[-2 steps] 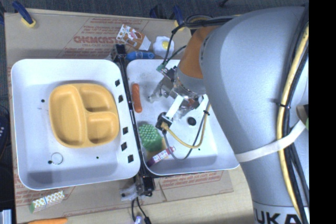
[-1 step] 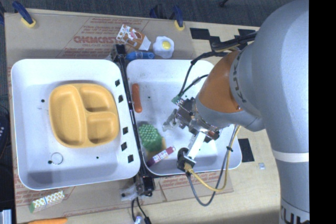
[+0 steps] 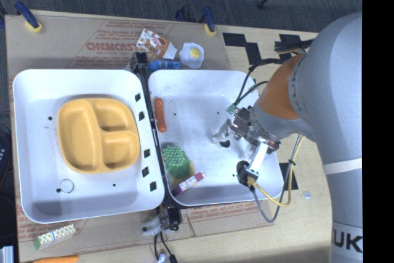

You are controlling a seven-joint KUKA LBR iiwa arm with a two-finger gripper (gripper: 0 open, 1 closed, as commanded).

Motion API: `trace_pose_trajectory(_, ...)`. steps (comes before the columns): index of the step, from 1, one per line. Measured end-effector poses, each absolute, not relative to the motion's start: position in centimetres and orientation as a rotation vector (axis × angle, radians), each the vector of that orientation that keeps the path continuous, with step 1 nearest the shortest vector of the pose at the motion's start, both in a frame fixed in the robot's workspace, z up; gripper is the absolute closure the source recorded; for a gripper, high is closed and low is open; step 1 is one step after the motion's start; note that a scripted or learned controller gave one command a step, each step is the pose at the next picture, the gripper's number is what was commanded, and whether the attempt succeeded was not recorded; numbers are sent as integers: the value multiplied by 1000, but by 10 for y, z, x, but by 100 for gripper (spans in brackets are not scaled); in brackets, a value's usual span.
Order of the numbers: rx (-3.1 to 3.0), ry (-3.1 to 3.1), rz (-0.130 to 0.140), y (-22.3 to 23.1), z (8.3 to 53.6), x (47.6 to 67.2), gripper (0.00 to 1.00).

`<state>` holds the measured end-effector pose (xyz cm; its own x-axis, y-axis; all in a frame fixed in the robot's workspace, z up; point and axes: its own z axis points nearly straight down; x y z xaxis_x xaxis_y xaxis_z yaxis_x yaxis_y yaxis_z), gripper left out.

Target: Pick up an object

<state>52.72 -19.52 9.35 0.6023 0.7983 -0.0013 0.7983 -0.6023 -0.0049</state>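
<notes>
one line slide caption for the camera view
KUKA arm's gripper low in the right bin beside a hot dog and green toy; yellow tray in the left bin.

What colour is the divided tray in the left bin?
Yellow; the divided tray shows clearly in the camera view.

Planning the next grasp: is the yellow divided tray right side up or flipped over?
Right side up: the yellow tray in the left bin shows its three compartments open toward the camera.

Grey arm (image 3: 332,89), orange band, yellow cable (image 3: 271,195)
</notes>
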Motion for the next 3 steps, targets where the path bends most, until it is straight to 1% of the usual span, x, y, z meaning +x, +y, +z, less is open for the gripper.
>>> trace_pose_trajectory(1,-2796,-1402,8,-193,103,527,100)
trace_pose_trajectory(2,-2631,-1713,2,-200,225,546,100)
trace_pose_trajectory(3,-2567,-1810,2,-201,318,499,100)
